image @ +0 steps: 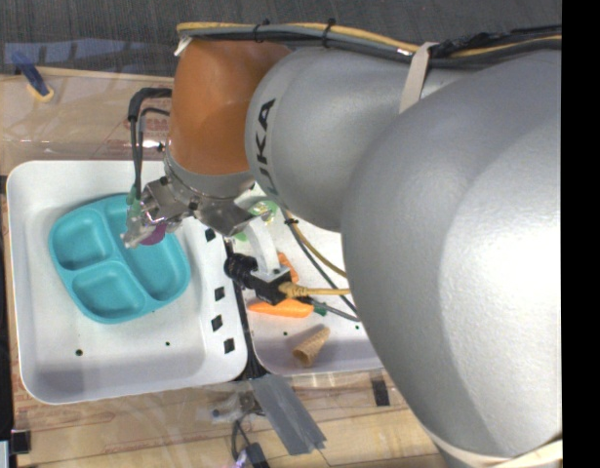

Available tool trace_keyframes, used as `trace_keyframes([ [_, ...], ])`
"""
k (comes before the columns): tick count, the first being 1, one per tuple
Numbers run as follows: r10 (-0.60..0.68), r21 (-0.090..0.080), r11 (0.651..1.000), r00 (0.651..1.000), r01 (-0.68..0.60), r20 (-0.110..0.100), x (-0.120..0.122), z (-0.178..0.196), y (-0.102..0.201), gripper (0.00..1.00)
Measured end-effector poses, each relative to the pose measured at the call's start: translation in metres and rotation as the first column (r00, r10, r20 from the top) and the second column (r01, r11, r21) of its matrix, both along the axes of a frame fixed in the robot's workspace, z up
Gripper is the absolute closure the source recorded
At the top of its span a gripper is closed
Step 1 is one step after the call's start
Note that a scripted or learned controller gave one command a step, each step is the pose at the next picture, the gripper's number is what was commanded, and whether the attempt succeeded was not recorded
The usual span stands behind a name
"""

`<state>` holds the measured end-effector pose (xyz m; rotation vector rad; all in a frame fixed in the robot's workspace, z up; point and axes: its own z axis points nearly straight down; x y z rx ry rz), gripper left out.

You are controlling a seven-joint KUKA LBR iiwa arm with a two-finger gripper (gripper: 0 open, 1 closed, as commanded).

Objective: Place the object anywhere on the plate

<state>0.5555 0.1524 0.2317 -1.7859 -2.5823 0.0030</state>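
While the arm (397,164) is reaching across from the right, its gripper (143,224) is hanging over the right side of the blue plate (104,261) in the left bin (46,359), with a small purple object (155,230) sitting at its fingertips; this looks like a grip on it, fingers nearly closed, poised over the plate for release. In the right bin (329,359) a carrot (280,309) and a cone (309,342) are lying near each other. Black letters "KA" are showing on the grey arm
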Motion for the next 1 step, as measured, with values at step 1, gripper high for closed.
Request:
trace_keyframes([
  [1,-0.002,-0.001,1.000,1.000,0.002,-0.002,-0.0002,-0.0008,-0.0010,0.00],
])
